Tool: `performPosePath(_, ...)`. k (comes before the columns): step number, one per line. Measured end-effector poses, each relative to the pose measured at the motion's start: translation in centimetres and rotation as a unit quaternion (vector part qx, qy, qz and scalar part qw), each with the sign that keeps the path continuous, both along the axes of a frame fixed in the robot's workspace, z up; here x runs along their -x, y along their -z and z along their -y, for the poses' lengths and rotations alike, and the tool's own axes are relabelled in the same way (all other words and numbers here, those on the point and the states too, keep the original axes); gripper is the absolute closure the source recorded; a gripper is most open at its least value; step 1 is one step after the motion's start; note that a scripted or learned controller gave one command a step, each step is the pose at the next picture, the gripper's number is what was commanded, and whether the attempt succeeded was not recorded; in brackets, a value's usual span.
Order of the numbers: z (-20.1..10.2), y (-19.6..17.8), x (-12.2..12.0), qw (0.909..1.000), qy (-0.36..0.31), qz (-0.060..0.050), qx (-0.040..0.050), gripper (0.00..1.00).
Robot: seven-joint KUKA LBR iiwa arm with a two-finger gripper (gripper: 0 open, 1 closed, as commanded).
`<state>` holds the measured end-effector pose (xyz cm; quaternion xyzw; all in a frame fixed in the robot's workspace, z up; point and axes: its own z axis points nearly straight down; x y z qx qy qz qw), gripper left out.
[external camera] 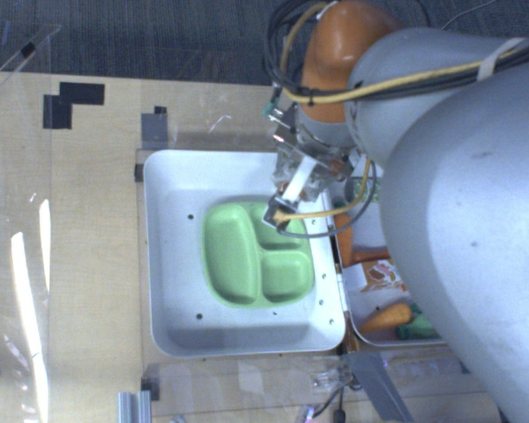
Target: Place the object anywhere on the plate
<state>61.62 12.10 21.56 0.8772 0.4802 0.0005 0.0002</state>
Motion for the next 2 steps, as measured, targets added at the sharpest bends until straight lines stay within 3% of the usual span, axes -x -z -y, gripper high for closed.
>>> performPosePath(1,-2.18,1.35,4.05,0.9987,-0.050,-0.001,-0.0003,1.00)
performPosePath(2,-2.19,1.33,4.04,0.9987,-0.051,0.000,-0.0003,0.00)
